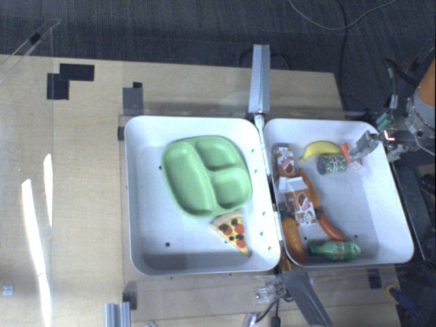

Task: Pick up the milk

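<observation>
A: Green, the sectioned tray (pixel 206 171) sat in the left bin (pixel 139 203), a pizza slice (pixel 233 231) just below it.

B: And the milk?

A: The milk (pixel 302 205) lay right of that tray, hard against the right bin's (pixel 398 213) left wall, a smaller carton (pixel 284 159) above it. Coming down square over it would have suited.

B: The gripper (pixel 363 146)?

A: Far right of the tray, near the can (pixel 331 163), holding nothing; its opening could not be judged.

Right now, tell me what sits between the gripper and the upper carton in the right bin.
In the camera view, the can and the banana lie between the gripper and the upper carton.
</observation>
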`<state>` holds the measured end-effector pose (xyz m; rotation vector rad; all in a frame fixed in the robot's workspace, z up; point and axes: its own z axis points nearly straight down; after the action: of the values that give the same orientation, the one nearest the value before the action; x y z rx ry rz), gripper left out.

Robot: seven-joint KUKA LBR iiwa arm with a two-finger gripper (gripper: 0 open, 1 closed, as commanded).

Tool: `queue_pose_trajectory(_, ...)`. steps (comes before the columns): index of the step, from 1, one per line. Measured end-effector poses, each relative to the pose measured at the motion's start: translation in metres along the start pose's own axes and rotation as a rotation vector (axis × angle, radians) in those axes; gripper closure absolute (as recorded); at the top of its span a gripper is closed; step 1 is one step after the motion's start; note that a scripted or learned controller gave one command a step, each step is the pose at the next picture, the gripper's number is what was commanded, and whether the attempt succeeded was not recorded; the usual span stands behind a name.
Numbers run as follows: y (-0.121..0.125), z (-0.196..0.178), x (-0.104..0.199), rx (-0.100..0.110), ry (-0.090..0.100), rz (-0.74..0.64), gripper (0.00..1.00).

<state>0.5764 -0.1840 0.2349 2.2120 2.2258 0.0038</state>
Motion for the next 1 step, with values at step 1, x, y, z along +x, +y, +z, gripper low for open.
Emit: queue_pose_trajectory(1, 0.0528, 0.0451, 0.0262, 0.000, 0.000, -0.008, 0.00)
